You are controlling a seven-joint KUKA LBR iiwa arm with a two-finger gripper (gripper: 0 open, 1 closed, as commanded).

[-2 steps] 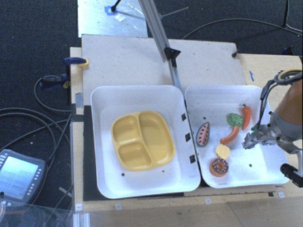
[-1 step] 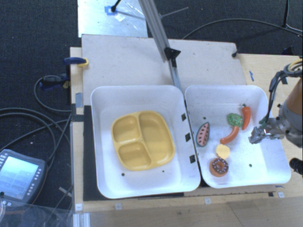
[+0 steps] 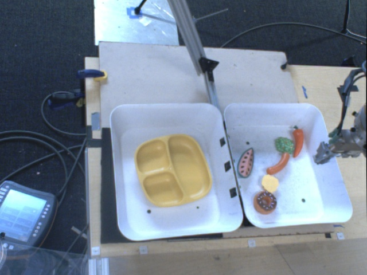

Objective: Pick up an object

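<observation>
My gripper hovers at the right bin's right rim; its opening I cannot tell. Nearest is the chili, beside the broccoli; I should descend centred on it.

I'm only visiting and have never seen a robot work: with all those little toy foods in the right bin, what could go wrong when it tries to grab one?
Two likely risks:
1. The broccoli, carrot and sausage lie bunched together, so the tool might nudge or catch a neighbour.
2. The watermelon slice lies flat by the right bin's wall, so it could slip away.
</observation>
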